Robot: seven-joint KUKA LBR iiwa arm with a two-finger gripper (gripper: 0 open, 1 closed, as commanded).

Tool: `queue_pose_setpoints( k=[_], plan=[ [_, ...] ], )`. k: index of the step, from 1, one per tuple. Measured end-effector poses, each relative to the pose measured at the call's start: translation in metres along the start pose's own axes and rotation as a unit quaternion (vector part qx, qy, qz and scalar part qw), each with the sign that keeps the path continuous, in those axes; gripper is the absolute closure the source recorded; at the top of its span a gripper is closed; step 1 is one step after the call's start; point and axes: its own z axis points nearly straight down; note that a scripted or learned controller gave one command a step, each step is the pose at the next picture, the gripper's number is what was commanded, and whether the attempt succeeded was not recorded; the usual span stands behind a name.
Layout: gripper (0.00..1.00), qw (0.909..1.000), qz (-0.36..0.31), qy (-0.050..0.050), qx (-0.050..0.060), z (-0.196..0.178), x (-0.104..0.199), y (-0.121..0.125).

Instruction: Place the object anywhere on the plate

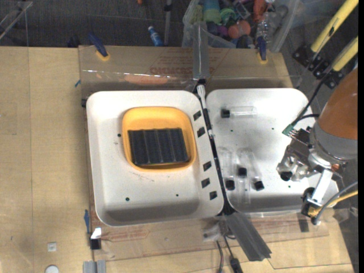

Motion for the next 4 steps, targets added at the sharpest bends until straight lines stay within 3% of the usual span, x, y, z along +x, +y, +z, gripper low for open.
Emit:
queue_pose_setpoints(
  k=[1,3,4],
  plan=[
    [1.00,0.9996,-0.027,0.000,-0.002,0.018,0.043,0.034],
    [1.00,0.9926,-0.121,0.000,-0.002,0.017,0.104,0.111],
    [1.00,0.9884,-0.152,0.000,-0.003,0.017,0.131,0.130]
  ],
)
